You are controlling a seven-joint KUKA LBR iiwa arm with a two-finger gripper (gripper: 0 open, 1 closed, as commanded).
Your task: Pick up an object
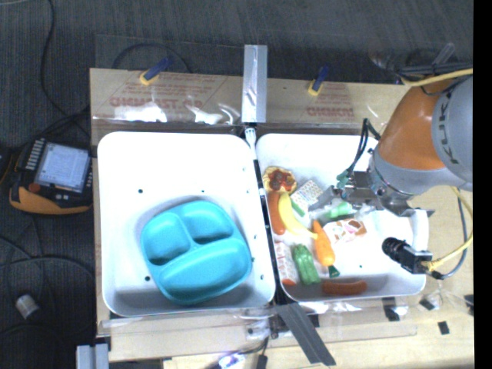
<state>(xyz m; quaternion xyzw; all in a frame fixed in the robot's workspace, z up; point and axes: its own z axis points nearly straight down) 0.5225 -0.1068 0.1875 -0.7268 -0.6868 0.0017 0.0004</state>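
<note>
Toy carrot (324,244) just below jaws

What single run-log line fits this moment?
arm: over right bin | gripper: above toy food | banana: in bin | blue tray: left bin

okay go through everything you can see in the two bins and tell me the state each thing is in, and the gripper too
blue divided plate: right side up in the left bin, nothing on it.
banana: lying flat in the right bin, untouched.
carrot: lying flat beside a white packet.
green vegetable: lying flat near the front wall.
sausage: lying along the front wall.
gripper: low over the food pile; grasp cannot be told.
</note>
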